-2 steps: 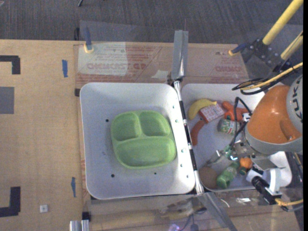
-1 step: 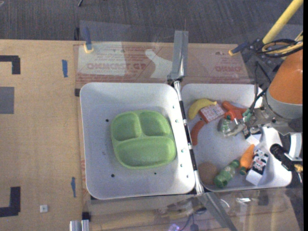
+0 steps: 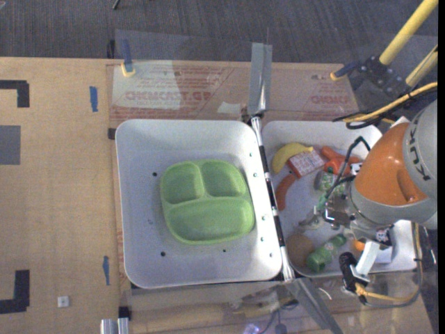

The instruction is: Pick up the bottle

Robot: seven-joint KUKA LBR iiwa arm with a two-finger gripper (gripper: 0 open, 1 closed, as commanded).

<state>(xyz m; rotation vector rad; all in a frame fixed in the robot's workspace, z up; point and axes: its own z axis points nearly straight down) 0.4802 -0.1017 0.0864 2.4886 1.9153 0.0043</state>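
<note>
A: Where is the bottle [image 3: 324, 255] lying right now?

B: It is lying on its side in the right bin [image 3: 297, 132], near that bin's front edge, green and pointing slantwise toward the arm. A brown round thing [image 3: 300, 245] is sitting just beside it on the left.

A: And the tool [image 3: 332, 213]?

B: It is hanging over the middle of the right bin, under the orange band [image 3: 386, 169] of the arm. It is hovering above and a little behind the bottle, not touching it as far as I can judge. The wrist is covering most of it, so how it is set I cannot tell, and nothing is visibly caught in it.

A: Why is the clutter bunching up there?

B: I am guessing everything loose is being kept in one bin so the picking happens there. A banana [image 3: 288, 154], a red patterned packet [image 3: 306, 163] and an orange piece [image 3: 283, 191] are crowding the back and left of that bin. The left bin [image 3: 139, 145] is carrying a green divided plate [image 3: 206, 202], well apart from all this.

A: So what is the approach needing?

B: I am thinking the arm is needing to shift toward the front edge and come down across the bottle's narrow width, since a lying bottle is liable to roll.
</note>
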